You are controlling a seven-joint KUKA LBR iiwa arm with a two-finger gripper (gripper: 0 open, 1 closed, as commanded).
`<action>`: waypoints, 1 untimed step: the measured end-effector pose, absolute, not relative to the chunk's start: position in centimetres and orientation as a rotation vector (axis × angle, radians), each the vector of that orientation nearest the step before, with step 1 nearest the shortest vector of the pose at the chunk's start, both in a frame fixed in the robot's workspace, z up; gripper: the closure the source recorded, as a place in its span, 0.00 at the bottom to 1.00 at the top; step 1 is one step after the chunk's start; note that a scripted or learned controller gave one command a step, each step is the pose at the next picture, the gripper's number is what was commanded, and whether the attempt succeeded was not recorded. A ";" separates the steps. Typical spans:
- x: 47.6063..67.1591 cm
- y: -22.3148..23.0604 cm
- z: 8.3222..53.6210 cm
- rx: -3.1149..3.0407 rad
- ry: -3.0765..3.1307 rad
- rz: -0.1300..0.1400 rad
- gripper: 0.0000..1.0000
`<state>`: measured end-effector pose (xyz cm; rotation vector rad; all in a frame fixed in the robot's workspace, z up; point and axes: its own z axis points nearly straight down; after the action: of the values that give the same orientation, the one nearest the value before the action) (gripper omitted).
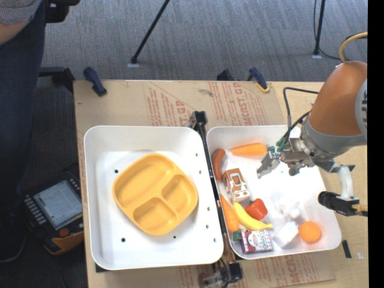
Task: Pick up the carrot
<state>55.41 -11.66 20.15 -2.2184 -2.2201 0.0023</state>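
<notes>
Carrot lies left-right, thinner tip toward the empty, spread fingers beside it.

A broad orange band is wrapping the grey arm above its wrist. Grey metal gripper parts are showing below it, a thin black cable is looping alongside, and a black cylinder is jutting out nearby.
</notes>
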 end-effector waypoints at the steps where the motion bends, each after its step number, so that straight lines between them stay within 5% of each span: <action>1: 47.4 -10.3 9.2 -2.219 -2.215 0.003 0.00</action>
<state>47.45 -10.33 9.16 -2.2194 -2.2149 0.0031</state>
